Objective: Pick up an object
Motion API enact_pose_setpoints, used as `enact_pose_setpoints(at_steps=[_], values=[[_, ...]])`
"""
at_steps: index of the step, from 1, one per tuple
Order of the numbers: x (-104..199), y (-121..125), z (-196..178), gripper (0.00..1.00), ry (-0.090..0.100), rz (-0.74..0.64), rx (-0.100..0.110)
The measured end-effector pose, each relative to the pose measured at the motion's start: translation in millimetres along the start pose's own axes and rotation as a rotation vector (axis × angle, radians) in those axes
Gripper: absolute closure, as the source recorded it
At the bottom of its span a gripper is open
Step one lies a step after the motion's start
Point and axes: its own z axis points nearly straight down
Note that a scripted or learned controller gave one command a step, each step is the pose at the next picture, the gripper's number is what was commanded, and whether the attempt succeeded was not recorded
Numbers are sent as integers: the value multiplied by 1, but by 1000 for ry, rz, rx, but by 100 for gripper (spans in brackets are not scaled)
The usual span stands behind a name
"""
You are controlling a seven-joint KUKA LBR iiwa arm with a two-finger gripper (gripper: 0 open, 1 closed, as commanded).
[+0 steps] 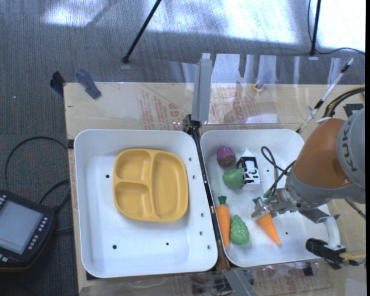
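Right bin [296, 142], near to far: a toy carrot cone [269, 228] touching the claw [266, 209] just below it; to its left a green bumpy fruit [238, 230], a long carrot [224, 221]; beyond, a green pear [233, 177], a purple fruit [226, 156], a black-and-white carton [250, 170]. Claw's finger state: cannot tell. Judged mid-pick, lift still to do; yellow divided tray [151, 184] well left.

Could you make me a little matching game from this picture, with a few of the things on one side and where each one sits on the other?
Things:
1. yellow plate
2. purple toy
3. long carrot
4. short carrot

Places:
A. far end of the right bin
B. just under the gripper
C. in the left bin
D. along the right bin's left wall

Pairs: 1-C, 2-A, 3-D, 4-B
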Motion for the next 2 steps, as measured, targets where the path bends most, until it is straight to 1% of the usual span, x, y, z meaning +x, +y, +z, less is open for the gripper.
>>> enact_pose_setpoints(at_steps=[1, 2], values=[[43, 57, -123, 100, -10, -135, -21], [75, 83, -94, 100, -8, -148, -7]])
